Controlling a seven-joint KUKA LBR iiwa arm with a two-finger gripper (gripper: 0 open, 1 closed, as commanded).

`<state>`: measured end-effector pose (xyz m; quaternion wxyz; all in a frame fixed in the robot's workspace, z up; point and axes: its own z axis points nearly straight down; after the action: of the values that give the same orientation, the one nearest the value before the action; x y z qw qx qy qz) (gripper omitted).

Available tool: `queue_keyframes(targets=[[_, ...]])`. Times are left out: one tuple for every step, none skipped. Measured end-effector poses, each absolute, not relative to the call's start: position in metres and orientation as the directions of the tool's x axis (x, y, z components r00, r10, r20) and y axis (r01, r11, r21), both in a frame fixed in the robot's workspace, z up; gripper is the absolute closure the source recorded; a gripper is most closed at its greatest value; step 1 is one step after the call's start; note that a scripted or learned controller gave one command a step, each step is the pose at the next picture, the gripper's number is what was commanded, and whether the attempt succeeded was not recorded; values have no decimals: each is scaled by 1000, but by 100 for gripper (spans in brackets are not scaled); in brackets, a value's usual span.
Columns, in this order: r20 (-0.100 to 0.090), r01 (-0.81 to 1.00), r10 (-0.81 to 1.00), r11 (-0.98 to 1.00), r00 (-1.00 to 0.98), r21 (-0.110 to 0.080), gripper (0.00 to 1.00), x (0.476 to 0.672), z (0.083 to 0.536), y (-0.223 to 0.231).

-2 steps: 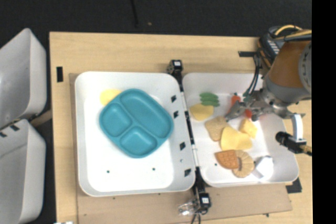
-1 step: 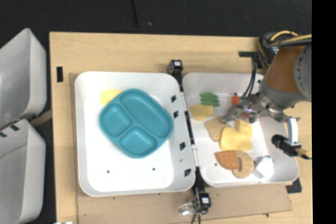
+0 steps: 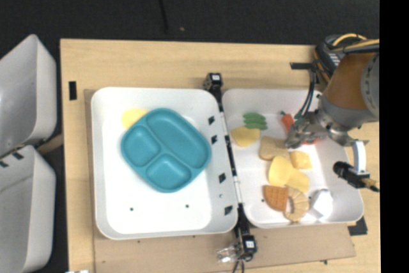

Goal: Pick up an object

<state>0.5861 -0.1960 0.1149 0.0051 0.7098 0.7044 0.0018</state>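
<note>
My end effector [image 3: 298, 137] hung low over the right bin's [image 3: 255, 217] food pieces; its grip I could not tell.

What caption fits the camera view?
Hand low over food pieces in right bin; teal tray in left bin.

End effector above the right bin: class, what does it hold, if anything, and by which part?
It cannot be told: the end effector sits low over the tan food pieces, its tips blurred.
</note>
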Motion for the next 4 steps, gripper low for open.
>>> queue_keyframes(targets=[[-3, 1000, 1000, 2, -2, 8, 100, 589, 180, -198], [-4, 1000, 1000, 3, -3, 9, 100, 593, 245, -198], [-3, 1000, 1000, 4, -4, 3, 100, 594, 242, -199], [-1, 1000, 1000, 6, -6, 2, 100, 609, 234, -143]])
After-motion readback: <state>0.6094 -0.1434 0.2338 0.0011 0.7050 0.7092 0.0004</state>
